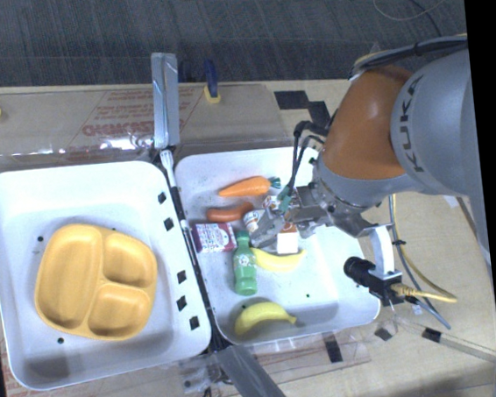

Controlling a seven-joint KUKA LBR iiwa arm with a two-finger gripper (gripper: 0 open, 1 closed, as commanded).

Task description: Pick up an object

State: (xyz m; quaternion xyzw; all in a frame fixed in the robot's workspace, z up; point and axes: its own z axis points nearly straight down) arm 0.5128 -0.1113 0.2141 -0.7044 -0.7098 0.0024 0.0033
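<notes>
Likely target, as a guess: a pale yellow, smooth, curved piece (280,260) near the middle of the right bin (352,310), directly under the gripper (279,225), with a small white-and-red item just above it. Impossible to tell how wide the gripper stands or whether anything sits in it, since the wrist hardware blocks that spot. Just left, touching or nearly so: a green plastic bottle (244,269), upright-looking cylinder lying along the bin floor. Above it, a dark red packet (211,237), flat and glossy, then a sausage-like reddish piece (229,213) and an orange carrot (244,186), tapered and matte. Lower down, apart from the cluster, a yellow banana (262,317) against the near wall. Probably tipped in loose, hence the crowding and overlaps toward the centre. In the left bin (17,350), a yellow three-compartment tray (95,279), rounded, moulded plastic, lying flat. Beneath both bins, a cardboard-covered surface (247,105).
</notes>
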